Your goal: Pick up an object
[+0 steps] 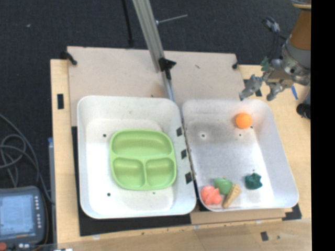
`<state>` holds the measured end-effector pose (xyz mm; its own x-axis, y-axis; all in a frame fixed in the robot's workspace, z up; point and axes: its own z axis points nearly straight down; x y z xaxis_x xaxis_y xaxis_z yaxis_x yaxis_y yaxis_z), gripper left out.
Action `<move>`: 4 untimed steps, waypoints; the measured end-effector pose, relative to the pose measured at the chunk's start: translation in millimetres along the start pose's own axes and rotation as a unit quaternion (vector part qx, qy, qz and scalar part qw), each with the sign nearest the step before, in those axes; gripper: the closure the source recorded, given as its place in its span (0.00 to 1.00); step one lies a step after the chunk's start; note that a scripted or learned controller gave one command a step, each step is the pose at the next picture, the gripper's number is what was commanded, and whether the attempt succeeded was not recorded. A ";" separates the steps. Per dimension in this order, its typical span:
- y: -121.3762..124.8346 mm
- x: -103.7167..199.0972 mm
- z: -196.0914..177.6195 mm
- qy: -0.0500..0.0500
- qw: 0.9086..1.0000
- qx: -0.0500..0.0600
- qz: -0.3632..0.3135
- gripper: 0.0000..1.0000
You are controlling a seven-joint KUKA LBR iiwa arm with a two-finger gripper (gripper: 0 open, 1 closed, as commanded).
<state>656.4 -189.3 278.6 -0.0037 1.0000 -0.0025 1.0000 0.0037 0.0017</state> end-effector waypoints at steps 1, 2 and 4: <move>-0.1 -0.1 0.0 0.000 1.000 0.000 -0.001 0.00; 5.6 -0.6 60.9 0.000 1.000 0.003 -0.002 0.00; 12.1 -7.5 148.1 0.000 1.000 -0.002 0.000 0.00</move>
<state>668.8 -197.2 130.5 -0.0040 1.0000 -0.0033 1.0000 0.0040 0.0058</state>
